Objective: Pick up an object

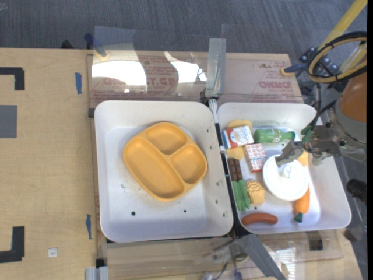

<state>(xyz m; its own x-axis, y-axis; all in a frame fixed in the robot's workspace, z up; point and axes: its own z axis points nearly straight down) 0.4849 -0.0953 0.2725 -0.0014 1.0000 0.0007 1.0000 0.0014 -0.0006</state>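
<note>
The right bin (337,212) holds several toy foods: a round white plate (285,184), an orange carrot (302,203), a red sausage (260,219), a yellow corn piece (255,192), a green vegetable (241,195), a brown chocolate bar (234,169), a red-and-white carton (254,157), a blue-and-red box (239,136) and a green bottle (273,136). My gripper (293,154) reaches in from the right and hangs low over the white plate's upper right rim, just below the green bottle. I see nothing held in it.
The left bin (116,214) carries a yellow divided plate (165,160) near its middle. A raised divider (220,156) runs between the bins. Yellow and black cables (335,51) loop at the upper right above the arm. Cardboard lies behind the bins.
</note>
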